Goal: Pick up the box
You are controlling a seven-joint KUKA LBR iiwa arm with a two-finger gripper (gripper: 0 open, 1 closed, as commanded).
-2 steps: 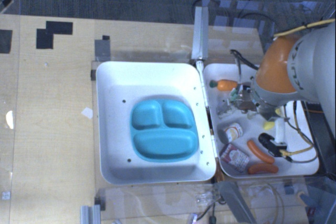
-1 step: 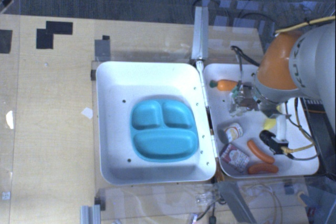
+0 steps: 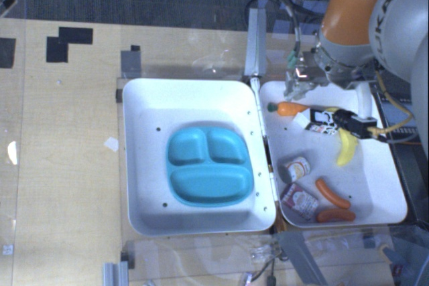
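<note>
In the right bin [image 3: 392, 174], rear part: lies flat beside the carrot [image 3: 292, 108], touching or nearly touching its tip, with the banana [image 3: 345, 147] just beyond on the other side.
Box [image 3: 320, 120]: small, white with dark print, resting on the bin floor, not lifted and not gripped.
Why so placed: probably just scattered among the clutter, judging by the mixed angles; hemmed in by close neighbours, so needs a narrow, well-aimed descent.
Front of the same bin: holds a can [image 3: 297, 167], a packet [image 3: 299, 201] and two sausages [image 3: 333, 192], well apart from the box and no hindrance.
Left bin [image 3: 147, 144]: carries only a blue divided tray [image 3: 209, 165], apart from the task.
Arm [image 3: 395, 17]: reaches in from the right, orange band [image 3: 348, 3] high over the back edge, wrist bent downward.
Gripper [image 3: 297, 77]: hangs above the rear left corner of the right bin, near the carrot's leafy end, offset from the box toward the back and the divider.
Grip state: cannot tell at this slant; carries nothing visible.
Stage, as judged: approach only; calls for a shift toward the box before any lowering.
Risk: could catch the carrot instead.
</note>
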